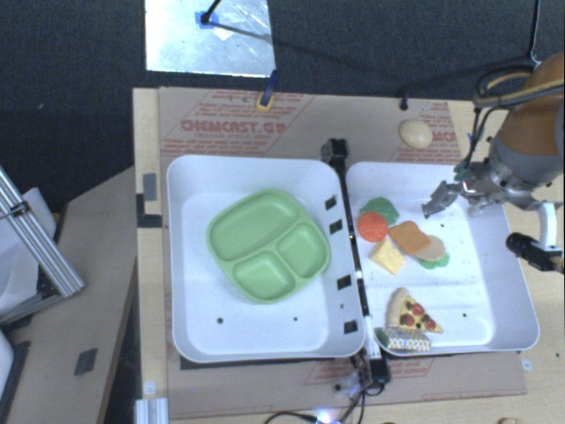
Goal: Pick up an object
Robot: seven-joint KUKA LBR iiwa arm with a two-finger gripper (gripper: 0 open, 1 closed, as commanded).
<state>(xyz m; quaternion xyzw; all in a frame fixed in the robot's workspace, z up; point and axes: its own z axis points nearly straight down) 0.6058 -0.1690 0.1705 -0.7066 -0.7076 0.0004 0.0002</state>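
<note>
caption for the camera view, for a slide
Gripper above the right bin near toy food; a green divided plate lies in the left bin.

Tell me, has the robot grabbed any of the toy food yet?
Not yet. Nothing looks lifted: the pizza slice, the cheese wedge and the red tomato all lie in the right bin. In hand: the gripper hangs over that bin's upper part, apart from the food. Left: reaching a piece, closing on it and lifting.
</note>
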